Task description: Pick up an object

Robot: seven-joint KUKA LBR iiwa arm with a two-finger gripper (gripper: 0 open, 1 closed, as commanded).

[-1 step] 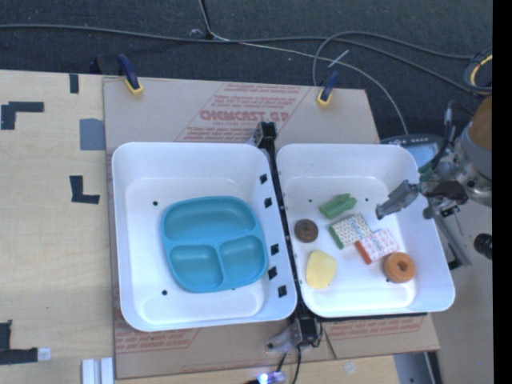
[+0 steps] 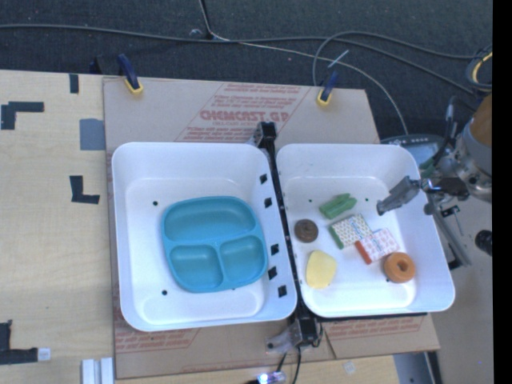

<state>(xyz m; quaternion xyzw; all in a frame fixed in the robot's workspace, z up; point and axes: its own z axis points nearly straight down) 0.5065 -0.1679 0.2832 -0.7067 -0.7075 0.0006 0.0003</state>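
The right bin [image 2: 416, 298] holds several small objects: a green block [image 2: 337, 206], a brown round piece [image 2: 306, 230], a yellow lump [image 2: 322, 269], a checkered packet [image 2: 353, 230], a small red piece [image 2: 364, 251] and an orange ring [image 2: 399, 267]. My gripper [image 2: 412, 201] hangs over that bin's right side, above and to the right of the checkered packet. It is open, with nothing between its fingers [image 2: 394, 196]. No object is touching it.
The left bin [image 2: 132, 214] holds a blue divided plate [image 2: 214, 242]. A black divider [image 2: 274, 214] runs between the two bins. Cables [image 2: 360, 62] cross the dark floor behind the bench, and clamps [image 2: 130, 78] hold the cardboard base.
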